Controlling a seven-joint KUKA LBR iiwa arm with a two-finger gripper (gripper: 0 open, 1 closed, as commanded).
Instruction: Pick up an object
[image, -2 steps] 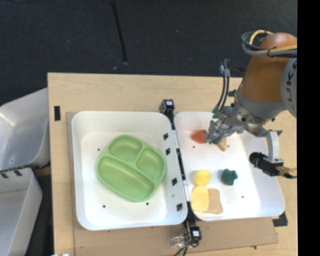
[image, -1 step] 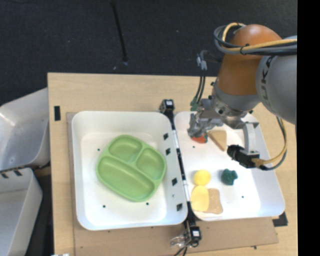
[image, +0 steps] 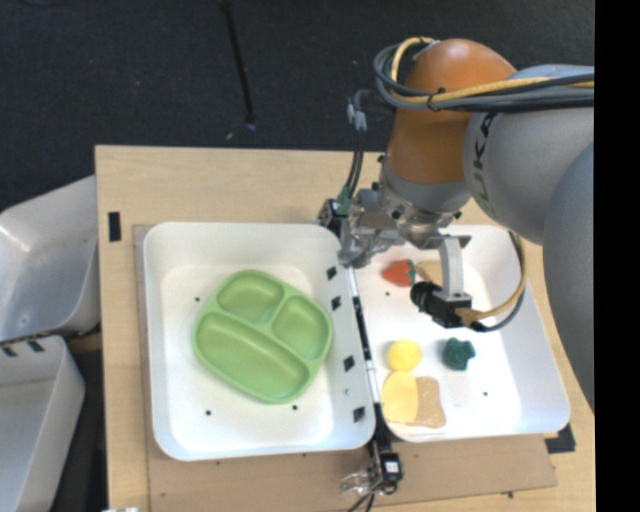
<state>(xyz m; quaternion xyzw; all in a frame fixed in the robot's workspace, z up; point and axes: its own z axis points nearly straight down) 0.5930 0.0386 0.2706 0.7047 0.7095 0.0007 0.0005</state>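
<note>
A green divided plate (image: 262, 335) lies in the left bin (image: 160, 400) — tilted.

Green divided plate (image: 262, 335), white bins (image: 170, 420), red piece (image: 398, 272), yellow ball (image: 404, 354), dark green piece (image: 458, 353), tan slice (image: 430, 402), orange wrist band (image: 440, 110).

Bench (image: 120, 190) carries two bins side by side, touching along middle. Left bin (image: 165, 420) holds divided plate (image: 262, 335), lying near centre. Right bin (image: 520, 400) holds five small items: round piece (image: 404, 354) at middle, dark lump (image: 458, 352) just right of it, flat slice (image: 400, 397) in front of round piece, touching cracker-like piece (image: 430, 402) on its right, small item (image: 398, 272) toward back, partly under arm (image: 450, 120). Arm over back part of right bin.
</note>
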